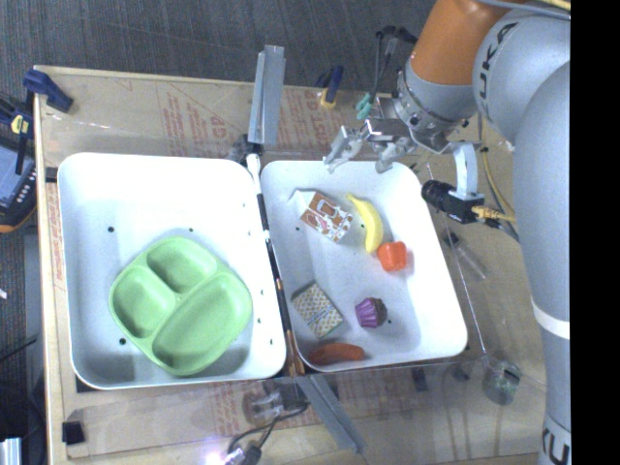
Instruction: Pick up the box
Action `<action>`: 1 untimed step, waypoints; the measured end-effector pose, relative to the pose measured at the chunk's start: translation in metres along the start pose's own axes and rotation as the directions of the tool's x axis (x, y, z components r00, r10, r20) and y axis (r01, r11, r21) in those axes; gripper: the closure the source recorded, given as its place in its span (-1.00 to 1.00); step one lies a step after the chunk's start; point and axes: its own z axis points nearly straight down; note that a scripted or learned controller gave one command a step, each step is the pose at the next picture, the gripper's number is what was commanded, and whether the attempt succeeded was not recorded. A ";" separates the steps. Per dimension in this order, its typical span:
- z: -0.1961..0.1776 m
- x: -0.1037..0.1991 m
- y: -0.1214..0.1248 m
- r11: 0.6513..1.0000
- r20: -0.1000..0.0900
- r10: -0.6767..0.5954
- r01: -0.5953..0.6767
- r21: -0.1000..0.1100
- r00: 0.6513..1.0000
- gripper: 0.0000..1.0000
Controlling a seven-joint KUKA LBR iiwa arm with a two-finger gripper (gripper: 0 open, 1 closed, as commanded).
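The hand [359, 151] hovers released over the right bin's [441, 298] upper rim, above the box [325, 217] beside the banana [367, 223].

I count two white bins [87, 177] on my tabletop. The left one holds one green divided plate [181, 305]. The right one holds two boxes [325, 217], one banana [367, 223], one orange cup [392, 257], one purple cupcake [370, 312] and one sausage [336, 354].

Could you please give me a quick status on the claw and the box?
Claw open, above right bin's far rim, holding nothing. Box lying in that bin, untouched. Banana close beside it.
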 end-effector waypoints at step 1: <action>0.128 -0.047 -0.070 0.982 0.000 -0.189 0.189 0.000 0.982 -1.00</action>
